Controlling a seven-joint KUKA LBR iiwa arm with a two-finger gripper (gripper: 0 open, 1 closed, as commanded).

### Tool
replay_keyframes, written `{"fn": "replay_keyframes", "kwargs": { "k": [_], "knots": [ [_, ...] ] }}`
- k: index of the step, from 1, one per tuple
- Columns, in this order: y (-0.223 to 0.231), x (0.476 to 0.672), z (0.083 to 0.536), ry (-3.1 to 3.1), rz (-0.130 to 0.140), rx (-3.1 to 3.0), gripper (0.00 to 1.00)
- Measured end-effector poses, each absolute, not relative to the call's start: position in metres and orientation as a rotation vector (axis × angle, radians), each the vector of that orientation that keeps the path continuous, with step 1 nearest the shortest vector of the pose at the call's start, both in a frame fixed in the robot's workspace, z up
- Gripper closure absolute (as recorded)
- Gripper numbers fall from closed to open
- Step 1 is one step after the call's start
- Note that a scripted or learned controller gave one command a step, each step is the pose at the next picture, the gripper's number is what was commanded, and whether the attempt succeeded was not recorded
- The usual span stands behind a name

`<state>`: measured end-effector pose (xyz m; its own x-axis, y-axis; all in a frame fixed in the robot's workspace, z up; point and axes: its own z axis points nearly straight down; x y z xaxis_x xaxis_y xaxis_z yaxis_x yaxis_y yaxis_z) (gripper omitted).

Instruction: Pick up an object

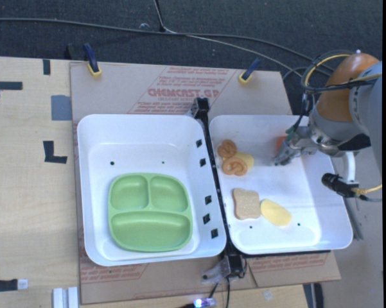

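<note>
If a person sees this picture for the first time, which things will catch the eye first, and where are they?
First comes the bright green plastic plate with three compartments, lying in the left white bin. Next are the small food pieces in the right white bin: two brown pretzel-like pieces near its left wall, and a tan slice of toast beside a yellow oval piece nearer the front. The grey arm's gripper hangs over the right bin's far right part.

right bin: two pretzels (232, 158) touching | toast slice (246, 203) flat | yellow piece (276, 212) beside toast
</note>
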<state>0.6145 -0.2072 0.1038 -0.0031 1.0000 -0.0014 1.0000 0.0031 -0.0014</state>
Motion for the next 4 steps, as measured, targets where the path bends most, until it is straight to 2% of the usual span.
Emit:
{"fn": "replay_keyframes", "kwargs": {
  "k": [2, 3, 4],
  "knots": [
    [-0.198, 0.618, 0.192, 2.222, 0.003, 2.217, 1.00],
    [-0.205, 0.614, 0.251, 2.219, 0.003, 2.216, 1.00],
    [-0.205, 0.615, 0.253, 2.222, -0.001, 2.220, 1.00]
  ]
}}
